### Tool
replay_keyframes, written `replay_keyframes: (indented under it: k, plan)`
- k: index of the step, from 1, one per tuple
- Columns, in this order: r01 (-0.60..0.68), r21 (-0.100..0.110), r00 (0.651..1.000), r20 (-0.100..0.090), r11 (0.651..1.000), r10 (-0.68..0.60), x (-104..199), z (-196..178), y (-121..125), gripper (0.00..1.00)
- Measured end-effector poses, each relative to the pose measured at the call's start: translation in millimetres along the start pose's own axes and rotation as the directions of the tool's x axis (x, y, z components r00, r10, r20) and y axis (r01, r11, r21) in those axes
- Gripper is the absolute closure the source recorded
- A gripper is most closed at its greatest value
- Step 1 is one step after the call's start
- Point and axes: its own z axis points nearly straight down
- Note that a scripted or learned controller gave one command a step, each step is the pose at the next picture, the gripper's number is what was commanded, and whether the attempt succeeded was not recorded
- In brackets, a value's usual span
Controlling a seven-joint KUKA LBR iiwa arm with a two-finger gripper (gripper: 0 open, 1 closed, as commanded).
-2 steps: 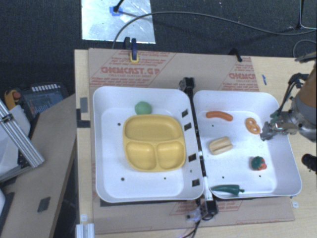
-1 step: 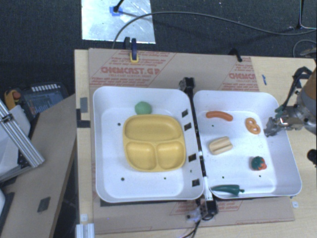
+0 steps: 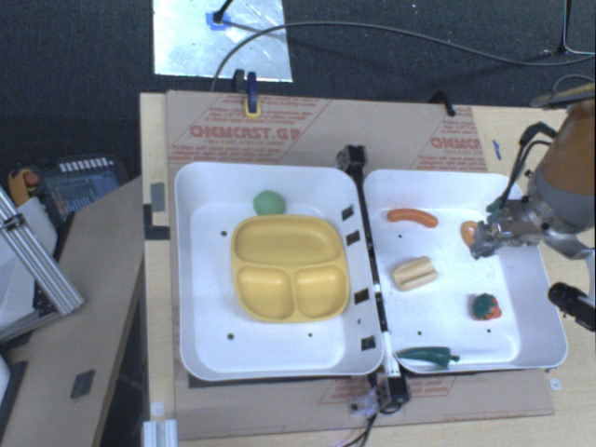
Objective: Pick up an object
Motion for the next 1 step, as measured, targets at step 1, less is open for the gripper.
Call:
replay_keyframes:
  k: [1]
  plan:
    - [0.001,-0.001,1.0,0.0,1.0,-0.001,52.4,-8.5,1.4,1.0]
